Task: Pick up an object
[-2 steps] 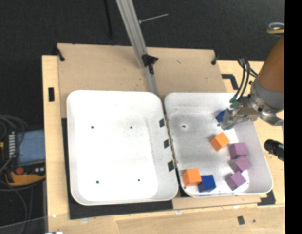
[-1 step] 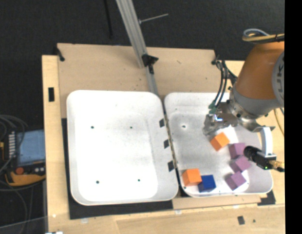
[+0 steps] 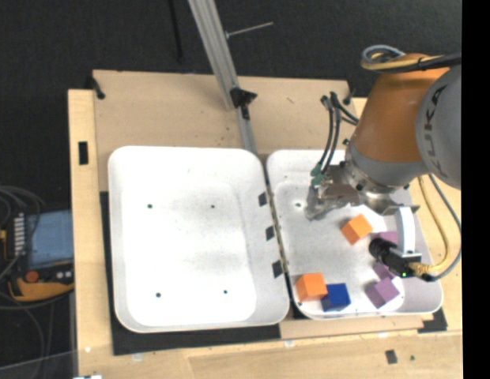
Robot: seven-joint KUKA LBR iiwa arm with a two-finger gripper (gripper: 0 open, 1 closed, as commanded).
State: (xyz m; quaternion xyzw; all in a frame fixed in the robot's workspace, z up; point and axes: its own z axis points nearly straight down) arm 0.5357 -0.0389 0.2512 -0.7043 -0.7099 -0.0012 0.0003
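- Blue block sits in the right bin, touching an orange block.
- Hand hovers above them; grip unclear.
- Nothing is picked yet; next, it probably lowers onto a block.

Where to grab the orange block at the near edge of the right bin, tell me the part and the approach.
Grip the orange block from straight above, probably across its far and near faces. Its right side touches the blue block and its left sits near the bin wall, leaving little finger room there.

bins: smooth white plastic | bench: matt pale wood | blocks: matt
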